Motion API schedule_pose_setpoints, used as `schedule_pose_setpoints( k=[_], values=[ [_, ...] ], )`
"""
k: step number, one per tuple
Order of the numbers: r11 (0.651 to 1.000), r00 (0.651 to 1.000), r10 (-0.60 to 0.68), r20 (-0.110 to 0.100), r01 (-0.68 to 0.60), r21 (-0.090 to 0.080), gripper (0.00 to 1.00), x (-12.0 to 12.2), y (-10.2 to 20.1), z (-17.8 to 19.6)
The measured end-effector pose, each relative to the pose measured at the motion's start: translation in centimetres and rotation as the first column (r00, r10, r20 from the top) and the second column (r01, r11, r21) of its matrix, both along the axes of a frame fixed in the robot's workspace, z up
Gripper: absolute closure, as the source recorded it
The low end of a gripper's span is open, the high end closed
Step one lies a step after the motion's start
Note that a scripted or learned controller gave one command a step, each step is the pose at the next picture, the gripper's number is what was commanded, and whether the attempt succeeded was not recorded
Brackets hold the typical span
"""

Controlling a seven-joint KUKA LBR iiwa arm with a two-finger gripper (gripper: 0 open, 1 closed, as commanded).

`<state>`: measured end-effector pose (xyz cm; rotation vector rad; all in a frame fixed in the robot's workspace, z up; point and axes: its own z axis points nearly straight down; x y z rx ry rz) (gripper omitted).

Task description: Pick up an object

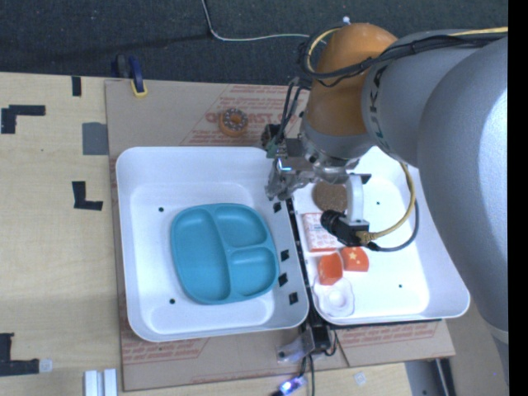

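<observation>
Red print on the cardboard sheet is too blurred to read.

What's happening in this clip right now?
A grey and orange robot arm reaches in over the right bin, with its gripper low over a small pile there: a brown round thing, a printed packet, an orange piece and a white lid. Nothing is visibly grasped. A teal divided plate lies alone in the left bin.
</observation>
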<state>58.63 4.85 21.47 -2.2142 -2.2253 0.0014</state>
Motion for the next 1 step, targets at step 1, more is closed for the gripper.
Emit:
schedule_pose_setpoints(
  k=[1],
  values=[
    [1.000,1.000,0.001,0.000,-0.001,-0.001,1.00,0.34,5.12,-0.80]
  ],
)
